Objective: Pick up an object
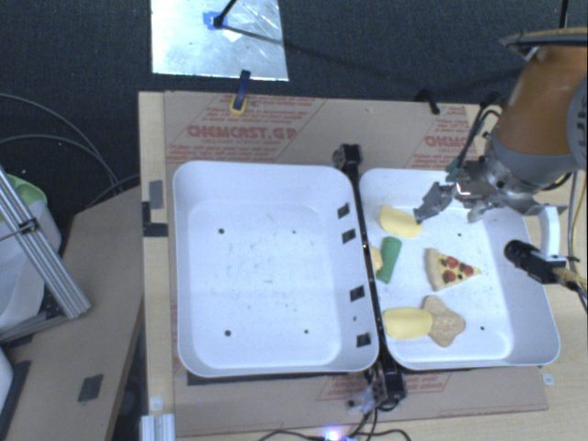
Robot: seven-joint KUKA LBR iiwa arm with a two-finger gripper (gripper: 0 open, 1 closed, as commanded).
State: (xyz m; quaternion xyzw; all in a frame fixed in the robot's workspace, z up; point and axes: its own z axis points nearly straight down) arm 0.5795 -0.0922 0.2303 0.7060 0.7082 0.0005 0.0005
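Two white bins [266, 177], right one holding pizza slice [449, 269], yellow lumps [399, 220]; gripper [439, 200] partly hidden, finger state unclear.

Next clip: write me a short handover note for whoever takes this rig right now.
Pincer: over the right bin, near its back edge, beside the yellow piece; nothing seen between its fingers.
Right bin also holds the green piece, pizza slice, second yellow piece and tan cookie.
Done: no pick yet.
Left: grasp one object and lift it.
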